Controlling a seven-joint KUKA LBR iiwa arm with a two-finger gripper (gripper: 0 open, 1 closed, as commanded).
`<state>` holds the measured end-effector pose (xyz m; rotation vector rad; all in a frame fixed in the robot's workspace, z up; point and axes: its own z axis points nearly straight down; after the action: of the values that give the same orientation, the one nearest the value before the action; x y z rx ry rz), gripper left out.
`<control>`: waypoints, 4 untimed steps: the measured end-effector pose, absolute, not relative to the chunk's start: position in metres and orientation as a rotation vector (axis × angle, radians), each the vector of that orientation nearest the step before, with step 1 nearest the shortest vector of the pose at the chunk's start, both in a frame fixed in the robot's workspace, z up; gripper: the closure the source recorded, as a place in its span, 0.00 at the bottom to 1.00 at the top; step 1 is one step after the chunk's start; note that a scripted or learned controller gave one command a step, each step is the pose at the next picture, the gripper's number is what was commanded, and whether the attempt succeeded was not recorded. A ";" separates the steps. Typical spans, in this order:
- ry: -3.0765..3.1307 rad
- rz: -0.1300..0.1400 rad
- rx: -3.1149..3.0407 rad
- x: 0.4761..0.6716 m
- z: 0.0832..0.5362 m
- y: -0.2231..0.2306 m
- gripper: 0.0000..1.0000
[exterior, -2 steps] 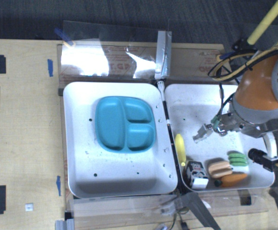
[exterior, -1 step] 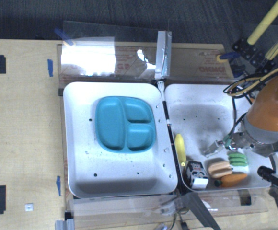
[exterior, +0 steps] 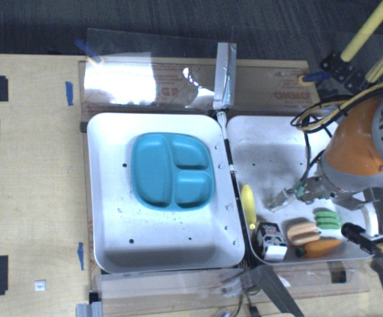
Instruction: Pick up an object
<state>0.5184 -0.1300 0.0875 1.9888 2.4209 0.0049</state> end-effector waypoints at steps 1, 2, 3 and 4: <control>2.346 0.002 2.086 0.535 0.104 -0.112 0.00; 2.252 0.002 2.186 0.604 0.086 -0.134 0.00; 2.103 -0.001 2.335 0.536 0.119 -0.149 0.00; 2.083 0.002 2.350 0.483 0.088 -0.153 0.00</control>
<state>0.4830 -0.1532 0.0877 2.3502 2.0831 0.0023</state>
